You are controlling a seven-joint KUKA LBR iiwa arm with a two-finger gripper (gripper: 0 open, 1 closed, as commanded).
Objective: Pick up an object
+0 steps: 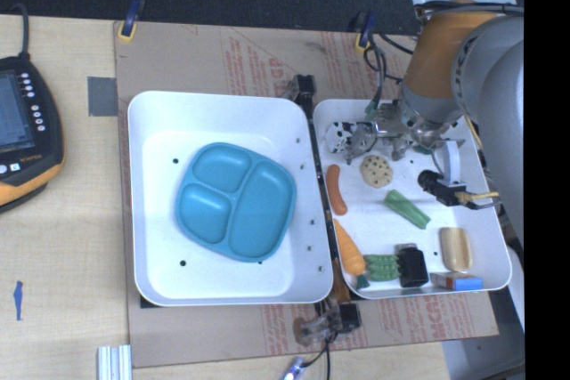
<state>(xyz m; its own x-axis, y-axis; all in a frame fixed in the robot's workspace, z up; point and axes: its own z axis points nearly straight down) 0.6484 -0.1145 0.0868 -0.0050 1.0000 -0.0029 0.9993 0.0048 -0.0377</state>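
Observation:
My gripper (359, 141) hangs low over the far left corner of the right bin (485, 218), with the arm reaching in from the right. A small black-and-white spotted thing (340, 135) lies right beside it on the left, and a round tan cookie (377, 171) sits just in front of it. Further forward in that bin are a reddish sausage (335, 190), a green pickle (407, 209), an orange carrot (349, 250), a green ridged piece (381, 267), a black block (411, 266), a tan bread piece (455, 247) and a blue piece (463, 284).
The left bin (151, 262) holds a blue divided plate (236, 201). A handheld control pendant (22, 129) lies on the bench at far left. The two bins' walls meet in a ridge between them.

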